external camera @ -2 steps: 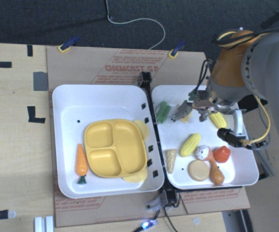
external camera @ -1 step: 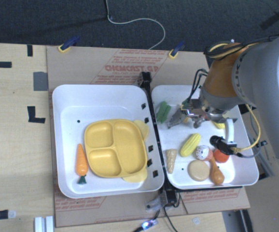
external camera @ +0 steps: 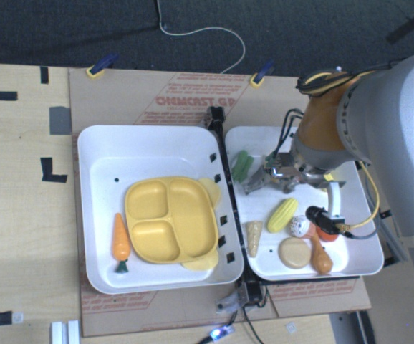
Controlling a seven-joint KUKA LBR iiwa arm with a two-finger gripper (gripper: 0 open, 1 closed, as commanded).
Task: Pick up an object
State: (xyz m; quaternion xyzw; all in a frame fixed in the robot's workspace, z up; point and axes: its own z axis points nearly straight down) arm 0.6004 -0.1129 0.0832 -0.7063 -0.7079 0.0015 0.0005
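Observation:
My gripper hangs low over the right bin's far left part, the arm coming in from the right. Just left of it, by the bin's left wall, lies a green vegetable. A yellow corn cob lies just below the gripper. Further toward the front are a beige cone, a round tan bun, an orange-brown drumstick and a small white speckled ball. Nothing is visibly caught in the gripper.
The left bin holds a yellow divided plate, with an orange carrot to its left and pale yellow pieces showing from under its edge. A black divider runs between the bins.

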